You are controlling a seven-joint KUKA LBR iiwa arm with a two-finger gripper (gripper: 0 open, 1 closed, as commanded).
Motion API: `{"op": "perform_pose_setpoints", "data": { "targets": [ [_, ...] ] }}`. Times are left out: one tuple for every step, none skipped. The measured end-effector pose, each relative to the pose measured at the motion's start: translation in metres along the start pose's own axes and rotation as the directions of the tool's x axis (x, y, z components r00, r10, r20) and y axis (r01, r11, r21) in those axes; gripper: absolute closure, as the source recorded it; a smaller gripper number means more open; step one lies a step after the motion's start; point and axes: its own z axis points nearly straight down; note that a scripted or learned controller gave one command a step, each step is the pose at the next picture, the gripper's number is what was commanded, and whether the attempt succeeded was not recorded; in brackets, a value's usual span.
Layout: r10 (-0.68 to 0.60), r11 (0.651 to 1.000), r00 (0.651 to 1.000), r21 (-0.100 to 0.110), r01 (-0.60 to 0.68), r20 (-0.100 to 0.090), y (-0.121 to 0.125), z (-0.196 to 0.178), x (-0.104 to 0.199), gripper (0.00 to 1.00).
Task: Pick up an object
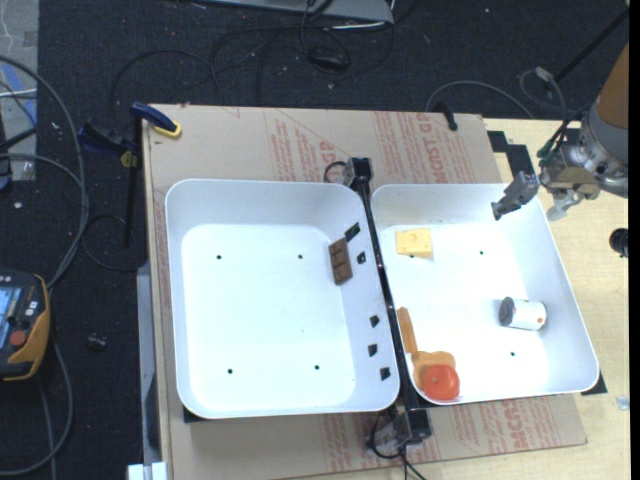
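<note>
I have one fixed camera to work from. It sits above the bench and looks down at a slant, far enough back to take in both white bins whole, the left bin and the right bin, with the cardboard sheet under them. The top of the frame reaches past the bench to dark carpet strewn with cables, so the far side of the scene lies upward in my picture. The arm comes in at the right edge, cut off by the frame. The bin floors look slightly skewed, which fits the tilted angle of view.
</note>
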Motion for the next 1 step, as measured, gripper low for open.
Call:
{"op": "perform_pose_setpoints", "data": {
  "targets": [
    [0.0, 1.0, 1.0, -0.001, 0.0, 0.0, 0.0002, -0.0103, 0.0, 1.0]
  ]
}}
